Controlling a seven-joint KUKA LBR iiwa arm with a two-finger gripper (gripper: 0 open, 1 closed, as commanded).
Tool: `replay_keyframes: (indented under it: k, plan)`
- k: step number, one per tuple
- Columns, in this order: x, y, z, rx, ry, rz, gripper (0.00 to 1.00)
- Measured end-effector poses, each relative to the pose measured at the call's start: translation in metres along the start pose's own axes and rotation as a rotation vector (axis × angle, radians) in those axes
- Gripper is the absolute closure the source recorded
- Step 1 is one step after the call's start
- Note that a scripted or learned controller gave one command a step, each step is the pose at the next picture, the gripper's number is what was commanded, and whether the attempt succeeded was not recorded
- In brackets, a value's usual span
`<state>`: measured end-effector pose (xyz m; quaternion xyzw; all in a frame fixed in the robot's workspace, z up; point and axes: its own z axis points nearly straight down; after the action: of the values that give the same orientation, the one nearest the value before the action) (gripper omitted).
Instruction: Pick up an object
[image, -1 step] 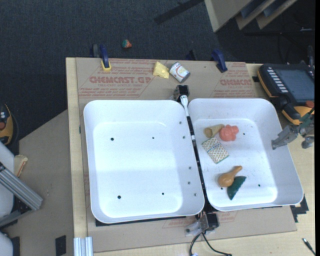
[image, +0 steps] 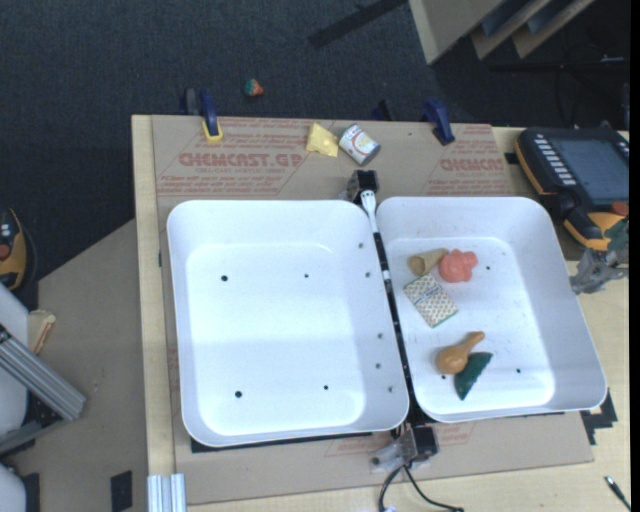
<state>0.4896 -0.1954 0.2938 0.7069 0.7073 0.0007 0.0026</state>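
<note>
The right white bin (image: 540, 300) holds several small objects. A pink-red lump (image: 459, 266) lies toward its far side, with a small tan piece (image: 417, 264) just left of it. A patterned square packet (image: 431, 300) sits below them, tilted. Nearer the front lie an orange-brown gourd-shaped piece (image: 458, 352) and a dark green wedge (image: 471, 373), which touch each other.
The left white bin (image: 200, 300) stands beside the right one, their rims meeting in the middle. Behind the bins, a yellow piece (image: 322, 141) and a small white box (image: 359, 144) rest on the board. Blue clamps (image: 210, 112) (image: 437, 120) grip its far edge. A pendant (image: 585, 165) lies at right.
</note>
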Motion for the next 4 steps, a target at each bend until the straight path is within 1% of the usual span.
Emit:
replay_keyframes:
  k: [1, 2, 3, 4]
  plan:
    - [0.086, 0.027, -0.123, -0.012, 0.001, -0.011, 1.0]
    - [0.11, -0.01, -0.25, -0.012, 0.001, -0.004, 1.0]
    - [0.174, 0.01, -0.152, 0.014, 0.004, -0.006, 1.0]
    - [0.189, -0.01, -0.224, -0.005, 0.003, -0.002, 1.0]
